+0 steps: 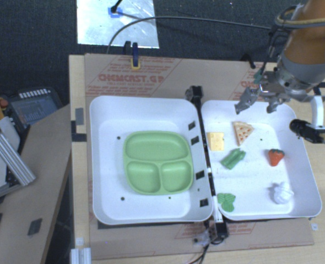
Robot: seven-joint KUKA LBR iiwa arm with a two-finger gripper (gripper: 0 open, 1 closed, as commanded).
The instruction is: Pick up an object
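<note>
**Tabletop, bins and claw**

Cardboard printed in red covers your tabletop [151, 73], with dark carpet and a shiny foil sheet [117, 15] beyond it. Your left bin [104, 114] holds a smooth green divided plate [157, 162] with rounded corners. Your right bin [303, 175] carries small toy foods: a yellow cheese square [216, 141], a tan pizza wedge [242, 131], a green pod [232, 159], a red strawberry [276, 157], a lumpy white piece [281, 193] and a leafy green piece [226, 201] at the near rim. You see the claw [259, 102] above the bin's far edge, fingers spread apart and holding nothing, well apart from the foods.
</note>
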